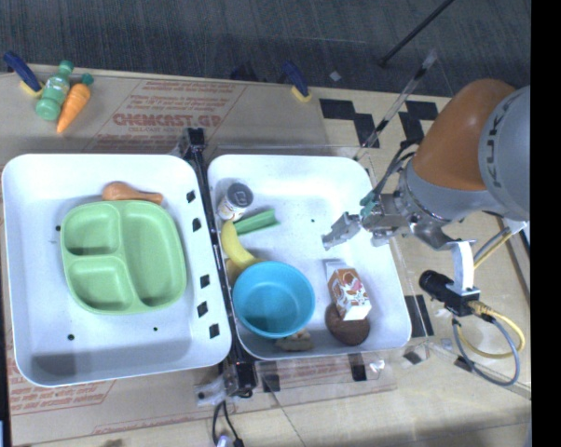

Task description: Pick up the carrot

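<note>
Low in the frame, your blue bowl (273, 298) hides part of the banana (232, 245) and a brown item at the bin's (299, 173) bottom edge. The arm enters from the right, gripper (341, 232) over the right bin's middle; you cannot tell how its jaws stand. The carrot (73, 107) lies upper left, on cardboard (169, 110) printed "CHEMCAST".

Dark grey carpet floor (215, 17) beyond the far edge, pale wooden bench (467, 408), brown printed cardboard sheet (169, 115) beneath two white bins (29, 277)
</note>
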Motion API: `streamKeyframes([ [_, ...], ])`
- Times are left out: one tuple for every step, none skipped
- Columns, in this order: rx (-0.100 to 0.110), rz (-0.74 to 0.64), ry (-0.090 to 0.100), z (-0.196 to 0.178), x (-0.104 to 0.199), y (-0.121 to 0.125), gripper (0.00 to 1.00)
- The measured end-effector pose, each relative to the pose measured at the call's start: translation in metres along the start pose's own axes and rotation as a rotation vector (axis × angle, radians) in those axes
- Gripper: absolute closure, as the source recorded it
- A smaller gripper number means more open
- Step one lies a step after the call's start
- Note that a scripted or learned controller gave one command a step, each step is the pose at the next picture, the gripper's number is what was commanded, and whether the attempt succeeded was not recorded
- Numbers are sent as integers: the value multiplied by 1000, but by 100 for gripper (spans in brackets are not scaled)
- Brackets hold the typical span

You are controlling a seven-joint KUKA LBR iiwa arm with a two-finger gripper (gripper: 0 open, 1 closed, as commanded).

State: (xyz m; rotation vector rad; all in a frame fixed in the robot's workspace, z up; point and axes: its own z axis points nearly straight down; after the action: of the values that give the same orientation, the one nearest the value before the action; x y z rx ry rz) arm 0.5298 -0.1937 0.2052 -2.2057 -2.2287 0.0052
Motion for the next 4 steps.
streamKeyframes([
  [-3, 173, 1, 113, 68, 7, 0],
  [-3, 60, -2, 71, 25, 56, 0],
  [-9, 60, -20, 110, 89, 56, 0],
  [-2, -136, -6, 86, 5, 71, 0],
])
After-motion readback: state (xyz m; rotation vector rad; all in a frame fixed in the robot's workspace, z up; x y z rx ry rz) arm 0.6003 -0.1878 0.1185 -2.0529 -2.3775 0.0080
